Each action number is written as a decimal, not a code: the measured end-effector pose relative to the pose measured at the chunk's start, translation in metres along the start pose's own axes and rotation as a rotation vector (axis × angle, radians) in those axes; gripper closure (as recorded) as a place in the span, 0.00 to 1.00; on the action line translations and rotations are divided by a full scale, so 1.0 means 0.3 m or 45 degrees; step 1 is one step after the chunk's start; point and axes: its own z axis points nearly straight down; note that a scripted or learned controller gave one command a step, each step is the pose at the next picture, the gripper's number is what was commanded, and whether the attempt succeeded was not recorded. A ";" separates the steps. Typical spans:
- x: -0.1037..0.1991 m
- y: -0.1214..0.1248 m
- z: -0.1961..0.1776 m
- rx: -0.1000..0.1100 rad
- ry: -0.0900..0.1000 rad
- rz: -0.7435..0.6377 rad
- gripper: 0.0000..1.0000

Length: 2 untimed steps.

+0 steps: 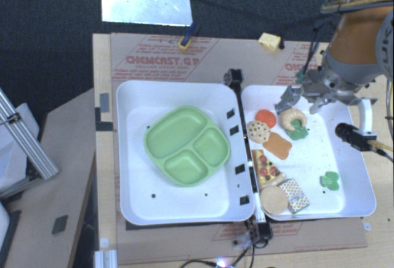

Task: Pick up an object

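End effector above the right bin, fingers spread, gripping nothing, doughnut just below it, beside tomato, cookie, pizza slice, green tray in left bin.

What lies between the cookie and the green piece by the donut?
In the camera view, an orange nugget lies between the cookie and the green piece, slightly lower.

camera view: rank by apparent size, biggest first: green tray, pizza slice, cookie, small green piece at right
1. green tray, by far the largest.
2. pizza slice.
3. cookie and small green piece: look about alike, so I won't rank them.
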 end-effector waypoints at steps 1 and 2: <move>0.000 0.007 -0.016 -0.012 -0.001 -0.002 0.00; 0.013 0.008 0.192 -0.005 0.000 0.000 0.00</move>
